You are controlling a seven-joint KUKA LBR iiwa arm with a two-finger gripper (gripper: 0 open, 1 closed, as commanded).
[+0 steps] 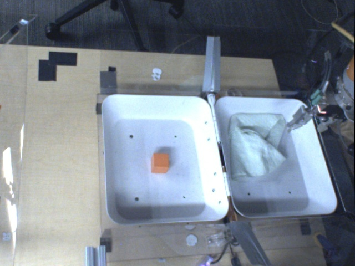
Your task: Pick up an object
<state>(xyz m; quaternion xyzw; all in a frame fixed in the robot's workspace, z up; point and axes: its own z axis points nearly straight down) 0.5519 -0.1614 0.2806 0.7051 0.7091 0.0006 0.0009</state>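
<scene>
The orange cube (160,163) sits flat on the floor of the left bin (113,148), near the bin's middle, well apart from the gripper (297,120) and on the far side of the divider between the two bins. It touches nothing but the bin floor.

The pale cloth (254,148) lies crumpled in the right bin (319,193), filling its upper left portion. One corner of the cloth rises toward the gripper and appears to meet the fingertips; the resolution is too low to tell whether fabric is pinched between them. Whether the fingers stand open or closed cannot be told either: they appear as a single slim grey shape slanting down and left.

The gripper hangs over the upper right part of the right bin, near its rim. The arm (338,96) enters behind it. Both bins rest side by side on the wooden bench (55,148).
</scene>
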